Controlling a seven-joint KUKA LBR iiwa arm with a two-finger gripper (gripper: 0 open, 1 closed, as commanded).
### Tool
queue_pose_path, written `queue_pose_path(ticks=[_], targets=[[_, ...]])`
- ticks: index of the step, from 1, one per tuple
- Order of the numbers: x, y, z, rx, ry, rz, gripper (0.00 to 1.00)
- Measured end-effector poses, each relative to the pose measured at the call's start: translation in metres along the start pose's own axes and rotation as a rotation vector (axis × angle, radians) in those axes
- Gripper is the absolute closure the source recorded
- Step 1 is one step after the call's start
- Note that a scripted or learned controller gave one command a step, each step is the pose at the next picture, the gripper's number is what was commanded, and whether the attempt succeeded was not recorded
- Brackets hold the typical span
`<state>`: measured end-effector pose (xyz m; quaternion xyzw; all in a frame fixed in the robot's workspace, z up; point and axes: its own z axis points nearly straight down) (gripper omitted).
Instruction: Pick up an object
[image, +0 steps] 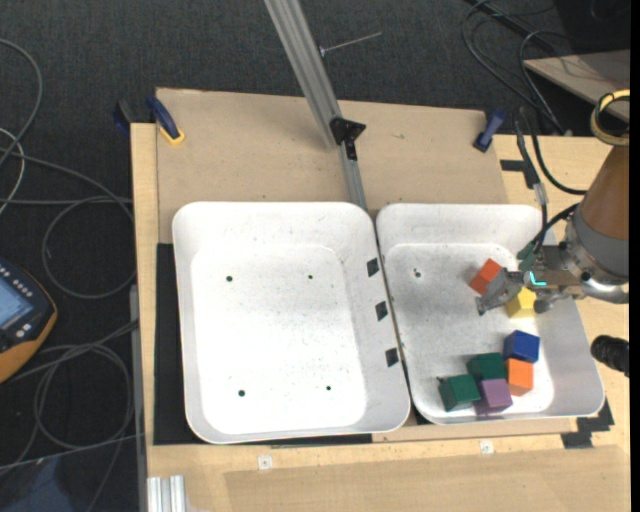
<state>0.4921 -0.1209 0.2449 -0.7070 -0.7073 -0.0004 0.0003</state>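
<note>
- The arm (605, 215) comes in from the right edge of the frame, an orange-brown section above a grey wrist, and its gripper (503, 293) hangs over the upper middle of the right bin (440, 225).
- An orange-red block (487, 274) sits at the gripper's tip, a small cube with its top face paler than its sides; it lies against the dark fingers, but whether it is clamped between them or merely beside them cannot be made out, nor whether they are apart or together.
- Just below and right of the gripper, a yellow block (520, 305) peeks out, partly covered by it.
- In the bin's lower right corner a cluster lies close together: a blue block (522, 346), an orange block (520, 374) just beneath it, two dark green blocks (487, 365) (459, 390), and a purple block (494, 396) at the bottom.
- The left bin (280, 320) fills the middle left of the frame, its white floor speckled with fine dark marks and four small dark dots.
- Blue clamps (165, 118) (490, 128) grip the wooden bench's upper corners.
</note>
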Motion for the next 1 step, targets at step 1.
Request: queue_pose_path(ticks=[1], targets=[[0.0051, -0.0048, 0.0444, 0.005, 0.002, 0.001, 0.00]])
